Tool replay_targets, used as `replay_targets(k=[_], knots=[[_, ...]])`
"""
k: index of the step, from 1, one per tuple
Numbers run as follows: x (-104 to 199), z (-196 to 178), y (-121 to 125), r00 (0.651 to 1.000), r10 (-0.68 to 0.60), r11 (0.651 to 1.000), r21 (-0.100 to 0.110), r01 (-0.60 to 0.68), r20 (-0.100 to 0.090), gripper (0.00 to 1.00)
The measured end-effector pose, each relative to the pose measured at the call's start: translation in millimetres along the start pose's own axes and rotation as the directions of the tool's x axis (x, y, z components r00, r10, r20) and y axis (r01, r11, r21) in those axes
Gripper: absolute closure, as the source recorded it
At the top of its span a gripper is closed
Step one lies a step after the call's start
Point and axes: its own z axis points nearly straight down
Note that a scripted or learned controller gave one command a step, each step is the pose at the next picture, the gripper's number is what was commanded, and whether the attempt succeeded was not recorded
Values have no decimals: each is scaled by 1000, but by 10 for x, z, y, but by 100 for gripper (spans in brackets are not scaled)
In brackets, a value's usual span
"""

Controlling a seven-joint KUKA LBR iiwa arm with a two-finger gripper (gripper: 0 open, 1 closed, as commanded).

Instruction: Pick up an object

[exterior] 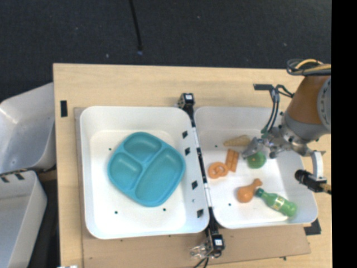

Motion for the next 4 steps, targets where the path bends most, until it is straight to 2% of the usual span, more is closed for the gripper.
replay_targets(k=[1, 2, 3, 4], knots=[[-10, -142, 16, 1000, 0, 1000, -7, 0, 2, 100], [32, -597, 58, 1000, -5, 1000, -8, 5, -1, 100], [11, -1099, -31, 1000, -2, 1000, -7, 2, 0, 100], [-7, -988, -30, 1000, -2, 1000, -2, 2, 1, 100]])
